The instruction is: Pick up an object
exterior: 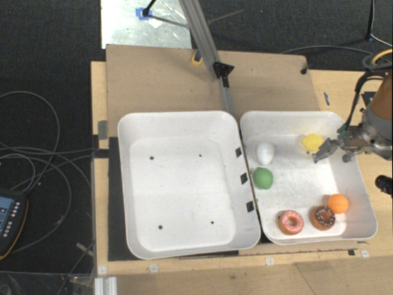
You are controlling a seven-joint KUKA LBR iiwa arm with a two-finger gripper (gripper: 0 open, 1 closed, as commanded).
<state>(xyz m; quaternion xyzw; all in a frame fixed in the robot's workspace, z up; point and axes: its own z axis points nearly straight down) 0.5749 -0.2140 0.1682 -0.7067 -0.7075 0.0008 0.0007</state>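
Observation:
The right bin holds several small objects. A yellow lump lies near the back, with a white egg and a green ball by the left wall. Along the front sit an orange ball, a chocolate donut and a pink donut. My gripper hangs over the bin's right side, just right of and slightly below the yellow lump. It is open, with nothing between its fingers.
The left bin stands beside the right one, their walls touching at the middle. A grey pole slants over the back of the bench. Cables and a pendant lie on the floor at the left.

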